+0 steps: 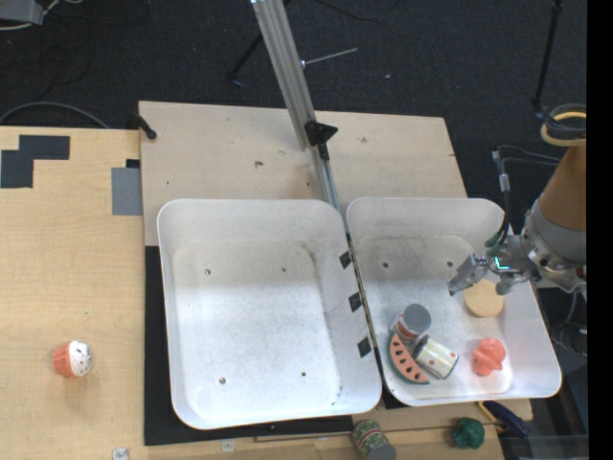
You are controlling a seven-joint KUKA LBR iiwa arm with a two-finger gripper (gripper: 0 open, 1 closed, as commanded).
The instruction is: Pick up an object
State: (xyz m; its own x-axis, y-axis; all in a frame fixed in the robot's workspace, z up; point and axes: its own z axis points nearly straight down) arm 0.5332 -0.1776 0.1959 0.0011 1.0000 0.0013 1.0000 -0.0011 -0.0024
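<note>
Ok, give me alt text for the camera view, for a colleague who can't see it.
The gripper hovers in the right bin beside a tan disc; a red toy, a small can and a watermelon slice lie nearer the front.

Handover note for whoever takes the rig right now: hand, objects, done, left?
Hand: low over the right bin, beside the tan disc; nothing seen held between its fingers.
Objects, all in the right bin: tan disc near the right wall; pink toy in front of it; grey-topped can, cream cylinder and red slice bunched together near the front.
Done: no object lifted yet.
Left: grasp one and lift it; the tan disc is nearest the hand.
</note>
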